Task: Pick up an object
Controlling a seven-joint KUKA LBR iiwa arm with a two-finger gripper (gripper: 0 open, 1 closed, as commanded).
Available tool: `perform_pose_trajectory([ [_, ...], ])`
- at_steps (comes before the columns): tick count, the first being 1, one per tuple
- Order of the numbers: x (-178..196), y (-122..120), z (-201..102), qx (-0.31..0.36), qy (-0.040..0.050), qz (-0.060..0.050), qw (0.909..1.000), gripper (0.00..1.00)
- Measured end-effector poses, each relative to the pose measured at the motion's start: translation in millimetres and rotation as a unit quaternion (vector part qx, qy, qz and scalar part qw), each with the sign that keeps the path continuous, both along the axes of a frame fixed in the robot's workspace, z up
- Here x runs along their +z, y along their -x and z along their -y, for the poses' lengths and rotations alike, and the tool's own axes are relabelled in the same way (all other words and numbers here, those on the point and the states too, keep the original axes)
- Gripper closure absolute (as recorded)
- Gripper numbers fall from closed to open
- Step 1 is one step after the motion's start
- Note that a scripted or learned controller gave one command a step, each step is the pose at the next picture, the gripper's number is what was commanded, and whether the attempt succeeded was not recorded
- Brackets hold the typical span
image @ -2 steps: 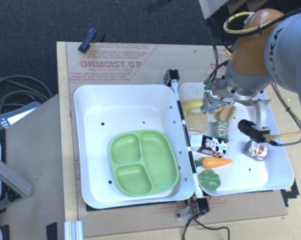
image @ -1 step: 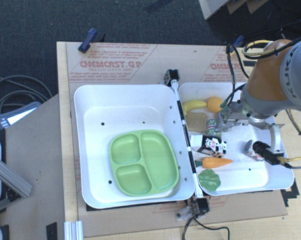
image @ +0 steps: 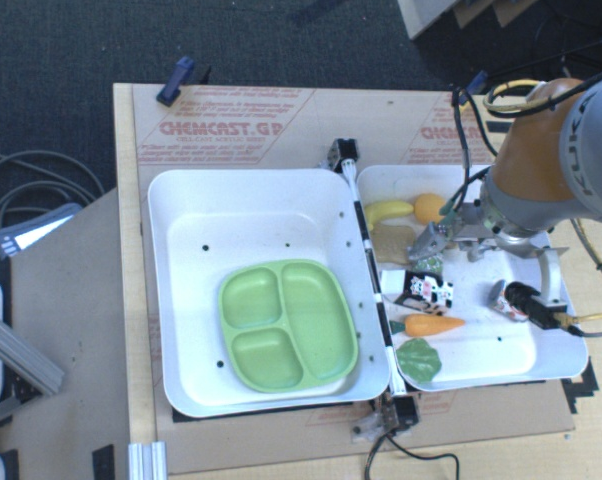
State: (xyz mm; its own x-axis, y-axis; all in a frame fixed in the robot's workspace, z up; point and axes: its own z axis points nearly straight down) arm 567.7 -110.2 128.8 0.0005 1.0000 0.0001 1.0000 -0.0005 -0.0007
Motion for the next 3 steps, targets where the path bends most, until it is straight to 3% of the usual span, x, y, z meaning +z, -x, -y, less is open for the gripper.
perform_pose_trajectory([
  [1,-45,-1,-15,0.0,-0.0005,-0.001,1.0,0.0],
  [2,-44,24,-18,0.0,-0.0004,-0.001,1.0,0.0],
  [3,-44,7,-18,0.0,0.0005,0.001,1.0,0.0],
])
